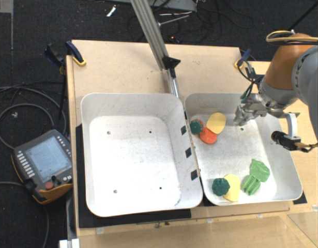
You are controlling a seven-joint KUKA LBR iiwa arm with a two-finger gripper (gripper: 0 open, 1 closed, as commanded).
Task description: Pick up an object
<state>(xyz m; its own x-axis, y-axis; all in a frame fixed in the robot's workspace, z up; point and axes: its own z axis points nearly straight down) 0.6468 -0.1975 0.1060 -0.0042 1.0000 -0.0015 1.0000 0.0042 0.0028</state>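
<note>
Far left, off the bench, a teach pendant (43,164) lies on the dark floor. The left bin (96,112) shows bare, speckled white floor. A metal pole (151,30) slants down from the far edge to the seam between the bins.

Right bin (283,161), far-left corner: a dark green piece (195,126) touching an orange-red piece (208,136), with a pale yellow piece (217,122) just right of them, overlapping the orange-red one.

Near side of the right bin: a dark green lump (220,186) touching a yellow piece (232,186); just right, a light green ridged piece (256,176), tilted.

Gripper (241,119) hangs over the far part of the right bin, just right of the pale yellow piece, not visibly touching it. Nothing seen in its grasp. Finger spacing too small and dark to read: cannot tell.

Arm (293,74) enters from the right, orange band above the wrist.
</note>
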